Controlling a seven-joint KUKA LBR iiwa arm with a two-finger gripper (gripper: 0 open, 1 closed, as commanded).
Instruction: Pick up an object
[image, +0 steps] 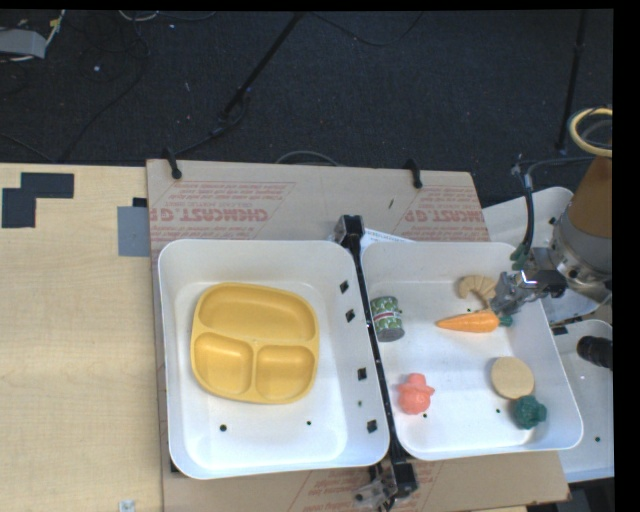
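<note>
Clearly the arm (590, 215) comes in from the right of the frame, and its gripper (512, 290) sits low over the upper right part of the right bin (560, 420), just beside the leafy end of a toy carrot (468, 322). Whether the gripper is open or closed cannot be told; it is small and blurred against the bin wall, and nothing can be seen held in it.

The carrot looks like the likeliest target. It lies on its side in the right centre of the frame, its tip pointing left and its green top toward the gripper. It is probably a light, hard plastic toy: stiff, smooth and a little slippery, and its taper could let it squirt out of a pinch near the tip. The thick end next to the green top seems the best place to take hold, squeezing across its width.

A beige curved piece (478, 287) lies just above the carrot, near enough to get in the way. Farther off in the same bin are a small can (386, 318) by the left wall, a pink toy (415, 393), a tan disc (512, 377) and a dark green lump (529, 411). The left bin (180, 420) holds a yellow divided plate (256, 341).
</note>
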